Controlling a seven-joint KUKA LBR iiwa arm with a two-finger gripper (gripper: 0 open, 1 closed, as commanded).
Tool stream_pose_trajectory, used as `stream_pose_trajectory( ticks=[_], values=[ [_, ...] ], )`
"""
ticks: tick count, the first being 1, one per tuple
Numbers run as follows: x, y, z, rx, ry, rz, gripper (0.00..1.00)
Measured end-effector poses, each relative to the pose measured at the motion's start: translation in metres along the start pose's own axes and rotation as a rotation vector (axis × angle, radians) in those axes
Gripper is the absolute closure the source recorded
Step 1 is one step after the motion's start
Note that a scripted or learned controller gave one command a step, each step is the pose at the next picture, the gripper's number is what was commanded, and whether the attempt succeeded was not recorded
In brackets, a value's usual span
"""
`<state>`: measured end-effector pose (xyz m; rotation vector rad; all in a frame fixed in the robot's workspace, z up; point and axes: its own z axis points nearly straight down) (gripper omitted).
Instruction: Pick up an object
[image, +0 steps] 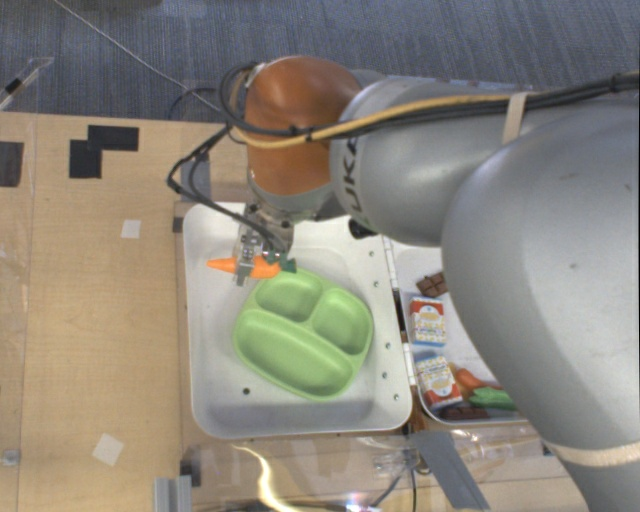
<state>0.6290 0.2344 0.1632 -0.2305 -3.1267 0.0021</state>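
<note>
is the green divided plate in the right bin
No, the green three-compartment plastic plate lies in the left white bin, while the right white bin holds small cartons and toy foods.

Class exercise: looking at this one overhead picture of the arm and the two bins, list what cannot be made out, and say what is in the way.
1. Right bin: mostly hidden by the grey arm; packets only partly seen.
2. Carrot: the gripper covers its middle, so grip is unclear.
3. Green tray: its upper edge runs under the gripper.
4. Packet print: too small to read.
</note>
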Motion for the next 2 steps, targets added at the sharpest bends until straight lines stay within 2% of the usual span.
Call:
stream_pose_trajectory(
  ticks=[1,2],
  values=[
    [-0.021,0.003,-0.104,-0.013,-0.023,0.113,1.0],
    [-0.029,0.004,-0.2,-0.013,-0.021,0.249,1.0]
  ],
)
